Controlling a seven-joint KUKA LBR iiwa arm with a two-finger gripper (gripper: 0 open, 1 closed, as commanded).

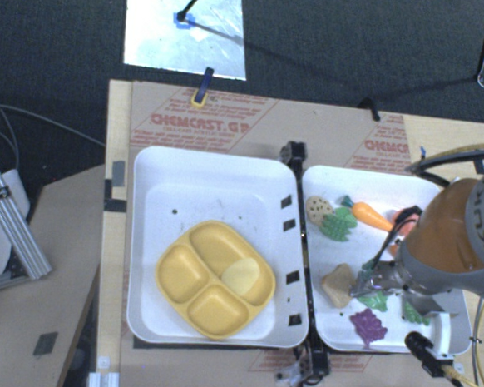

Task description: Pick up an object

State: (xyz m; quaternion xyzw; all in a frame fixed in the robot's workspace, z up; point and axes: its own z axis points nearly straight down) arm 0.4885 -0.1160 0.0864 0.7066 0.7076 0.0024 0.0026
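Two white bins sit side by side on a brown bench. The left bin [152,223] holds a yellow plate [215,278] with three little rooms in it. The plate lies near the front of that bin, a bit toward the black clips [292,251] where the two bins meet.

The right bin [326,183] is on the other side of the clips, and all the toy food lies in it. A tan cookie with dots [316,207] sits near the back of the right bin, close to the clips. A green leafy toy [337,223] touches the cookie on the side away from the clips. An orange carrot [370,214] lies just past the green toy, further from the clips. A tan piece that looks like bread [336,285] sits lower down in the right bin. A purple bunch of grapes [368,324] lies near the front edge of the right bin, past the bread.

The big grey arm [464,239] with the orange band reaches over the far side of the right bin. It covers a lot of that side. The gripper [372,284] hangs low in the right bin, just beside the bread and just above the grapes. A small green thing [375,301] shows right under it. The gripper looks dark and blurry from here, so whether it is squeezing the green thing or anything else is not clear.
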